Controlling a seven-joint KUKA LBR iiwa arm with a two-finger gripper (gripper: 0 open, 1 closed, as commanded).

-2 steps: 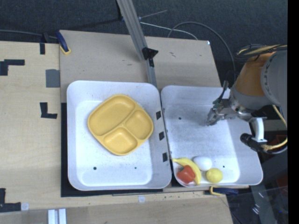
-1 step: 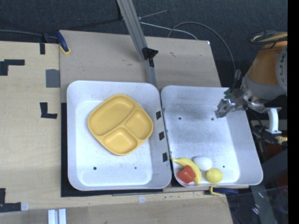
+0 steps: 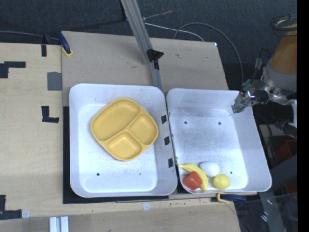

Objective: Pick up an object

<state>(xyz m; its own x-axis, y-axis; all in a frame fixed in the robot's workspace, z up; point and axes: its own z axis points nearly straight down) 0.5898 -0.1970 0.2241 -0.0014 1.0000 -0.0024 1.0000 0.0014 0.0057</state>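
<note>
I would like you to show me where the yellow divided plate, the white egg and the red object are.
yellow divided plate point(image 3: 124, 128): camera view, on the ridge where its compartments meet.
white egg point(image 3: 209, 168): camera view, on its top middle.
red object point(image 3: 192, 180): camera view, on its upper face.

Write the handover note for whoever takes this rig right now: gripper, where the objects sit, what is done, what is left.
Gripper: at the far right rim of the right bin, nothing seen between its fingers; open or shut can't be told.
Objects: banana, red piece, white egg-shaped item and yellow ball clustered in the right bin's near corner. Yellow divided plate lies in the left bin.
Done: nothing picked.
Left: move over the cluster, descend, grasp one item, lift.
</note>
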